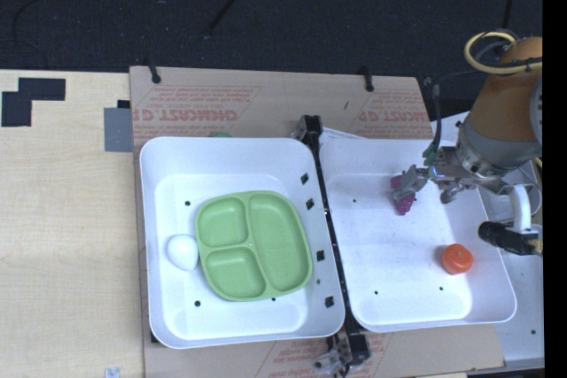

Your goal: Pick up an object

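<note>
A small purple object (404, 204) lies in the upper middle of the right bin (416, 305). My gripper (409, 184) is right over it, reaching in from the right and hiding part of it. An orange round object (457, 258) sits on the bin floor, to the lower right of the gripper. In the left bin (168, 173) a green divided plate (253, 243) lies flat, with a white egg-shaped object (182, 251) touching its left edge.
The grey arm with its orange band (505, 111) hangs over the right bin's far right corner. A black part (507, 236) sticks out by the right rim. A black divider (323, 226) runs between the bins. Cardboard lies under both.
</note>
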Motion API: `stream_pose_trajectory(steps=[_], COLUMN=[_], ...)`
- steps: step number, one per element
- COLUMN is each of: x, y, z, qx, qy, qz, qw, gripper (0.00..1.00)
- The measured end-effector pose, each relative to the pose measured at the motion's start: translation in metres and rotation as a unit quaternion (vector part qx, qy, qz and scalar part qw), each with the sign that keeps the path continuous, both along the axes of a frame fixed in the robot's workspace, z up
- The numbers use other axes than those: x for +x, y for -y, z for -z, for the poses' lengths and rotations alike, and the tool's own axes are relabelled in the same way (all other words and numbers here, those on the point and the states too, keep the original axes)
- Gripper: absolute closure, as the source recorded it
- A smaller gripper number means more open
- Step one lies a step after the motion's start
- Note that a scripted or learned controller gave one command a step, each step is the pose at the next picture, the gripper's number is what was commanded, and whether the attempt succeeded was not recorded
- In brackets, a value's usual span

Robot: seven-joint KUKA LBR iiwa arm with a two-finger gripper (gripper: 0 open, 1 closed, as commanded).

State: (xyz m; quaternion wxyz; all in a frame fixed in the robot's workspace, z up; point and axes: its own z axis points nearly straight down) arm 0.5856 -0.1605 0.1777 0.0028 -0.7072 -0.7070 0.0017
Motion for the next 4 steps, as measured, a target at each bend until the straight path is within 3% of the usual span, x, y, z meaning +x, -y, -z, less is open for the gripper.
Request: stream_pose_trajectory(steps=[1,2,4], x=[-0.004,-0.003,-0.001], y=[-0.006,-0.004,0.009], z=[0.063,0.050,-0.046], qx=[0.0005,-0.0002,-0.0014], qy=[-0.001,0.001,0.005], qz=[0.000,0.002,0.002], qw=[1.0000,1.0000,1.0000], gripper=[0.00,1.00,1.00])
